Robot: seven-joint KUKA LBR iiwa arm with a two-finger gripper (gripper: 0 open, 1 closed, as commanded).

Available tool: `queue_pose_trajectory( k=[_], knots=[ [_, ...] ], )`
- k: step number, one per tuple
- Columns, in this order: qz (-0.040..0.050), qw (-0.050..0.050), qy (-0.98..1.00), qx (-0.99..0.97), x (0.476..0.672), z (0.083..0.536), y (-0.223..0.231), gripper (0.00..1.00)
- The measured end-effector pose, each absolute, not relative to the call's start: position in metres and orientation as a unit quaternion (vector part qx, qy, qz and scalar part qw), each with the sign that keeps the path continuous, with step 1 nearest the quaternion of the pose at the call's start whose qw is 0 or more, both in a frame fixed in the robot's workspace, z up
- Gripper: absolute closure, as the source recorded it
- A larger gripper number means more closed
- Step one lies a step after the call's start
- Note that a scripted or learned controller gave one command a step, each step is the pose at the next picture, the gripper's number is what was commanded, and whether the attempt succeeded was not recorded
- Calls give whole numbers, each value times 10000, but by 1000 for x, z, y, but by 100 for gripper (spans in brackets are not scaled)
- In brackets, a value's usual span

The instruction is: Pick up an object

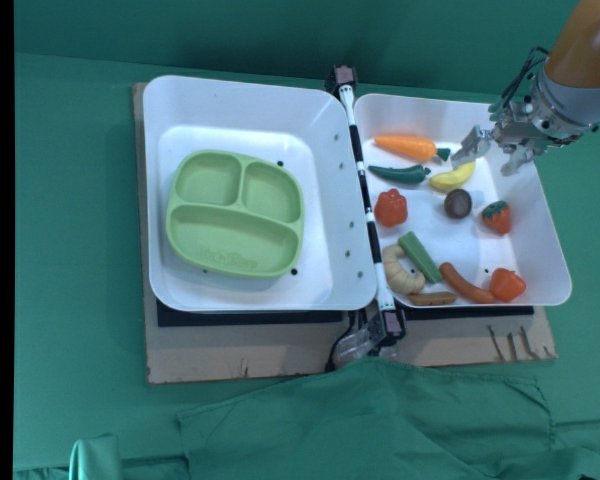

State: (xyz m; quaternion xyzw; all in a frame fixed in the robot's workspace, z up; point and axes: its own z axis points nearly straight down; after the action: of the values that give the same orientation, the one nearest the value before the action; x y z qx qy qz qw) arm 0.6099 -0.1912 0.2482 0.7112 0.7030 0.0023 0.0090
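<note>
Toy food is what's up for grabs, and it all sits in the right bin [540, 230], right-centre of the frame. Going left to right: the left bin [230, 103] holds just a green divided plate [236, 213], lying flat near its middle, probably the drop-off spot for later, though that's my guess. A black-and-white divider bar [365, 198] runs between the two bins.

Past that, the right bin has the pile. Along its left side there's a red pepper [390, 208], a green pepper [400, 174] above it and a carrot [407, 147] near the top edge. Lower down a green cucumber piece [418, 256] leans against a pale curly pasta-looking thing [403, 273], with a sausage [466, 282] and a small brown stick [432, 298] near the bottom wall. Toward the middle sit a yellow banana [453, 177] and a dark brown ball [458, 204], then a strawberry [496, 217] and a tomato [507, 284] further right. Everything's scattered loose with gaps between most pieces, which looks handy for a two-finger grab.

The gripper [500, 146] hangs at the upper right of that bin, fingers spread apart with nothing between them. The banana is the closest piece, just left of and slightly below it, not touching. The strawberry sits below it, a bit further off. My bet is the banana is the target, but it still needs to come down and left first.
</note>
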Motion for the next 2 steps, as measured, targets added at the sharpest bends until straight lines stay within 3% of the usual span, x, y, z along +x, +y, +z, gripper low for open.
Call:
queue_pose_trajectory(
  k=[1, 2],
  knots=[
    [38, 128, 7017, 7124, 611, 262, -193, 100],
    [34, 122, 7017, 7124, 611, 261, -193, 0]
  ],
)
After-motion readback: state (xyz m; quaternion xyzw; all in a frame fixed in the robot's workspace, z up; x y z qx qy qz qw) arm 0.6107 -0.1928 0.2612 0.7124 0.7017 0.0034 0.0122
